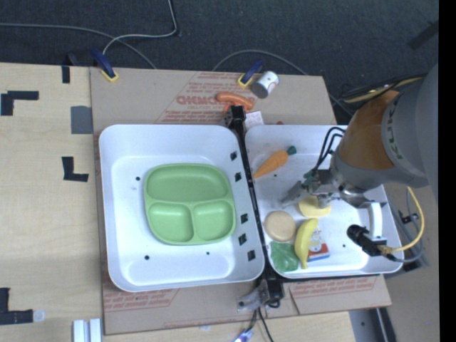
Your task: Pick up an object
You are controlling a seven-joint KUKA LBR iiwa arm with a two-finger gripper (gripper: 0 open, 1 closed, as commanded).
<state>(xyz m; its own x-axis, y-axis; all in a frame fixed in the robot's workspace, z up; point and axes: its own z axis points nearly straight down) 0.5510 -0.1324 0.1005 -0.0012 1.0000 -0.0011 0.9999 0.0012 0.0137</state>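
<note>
Several toy foods crowd the right bin [356,135], so the hand [308,185] hangs low over the lemon [313,207]; its opening I cannot tell.

Glossy white plastic bins [117,155]; matt green plastic tray [189,201]; cardboard underlay [157,91]

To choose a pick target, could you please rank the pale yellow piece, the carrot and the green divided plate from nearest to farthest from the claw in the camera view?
Measured from the claw in the right bin:
1. Pale yellow piece, just below it.
2. Carrot, up and to the left in the same bin.
3. Green divided plate, across in the left bin.
</note>
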